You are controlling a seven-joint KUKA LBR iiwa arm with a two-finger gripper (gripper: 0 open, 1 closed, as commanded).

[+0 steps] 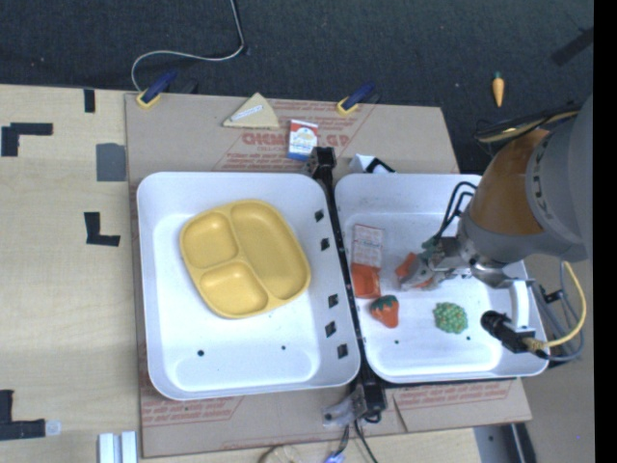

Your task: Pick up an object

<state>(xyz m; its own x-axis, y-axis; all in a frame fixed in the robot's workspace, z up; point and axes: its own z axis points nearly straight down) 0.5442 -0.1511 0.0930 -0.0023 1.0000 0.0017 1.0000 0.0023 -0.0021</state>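
Looming over the right bin (482, 355), the grey arm (554, 196) with its orange band (511, 196) reaches in from the right, and its pincer (424, 266) sits low over the middle of that bin; whether its fingers are spread or pressed together I cannot tell, since they blur into a small red-orange piece (407, 263) just at their tips, and no thing can be made out between them. Inside the same bin lie a flat pale packet (367, 242) with an orange block (364, 280) touching its lower end, a strawberry-like red toy with a green top (386, 310) just below that, and a bumpy green lump (449, 316) near the arm's black fitting (496, 326); these are the things open to picking, all apart from the bin walls. Beside it, the left bin (174, 355) holds a yellow divided tray (244, 257) with three compartments, lying tilted toward the upper part of the bin. Both bins rest on a brown cardboard sheet (193, 133) on the pale surface (58, 258); blue clips (154, 87) pin the sheet's far edge, a thin wire (193, 56) loops behind them, and a pale wedge (253, 112) and a small red-and-white carton (303, 139) lie on the card above the bins. Red printing runs across the cardboard, too faint to read with certainty; a small orange carrot-like thing (497, 88) lies on the dark floor at upper right.
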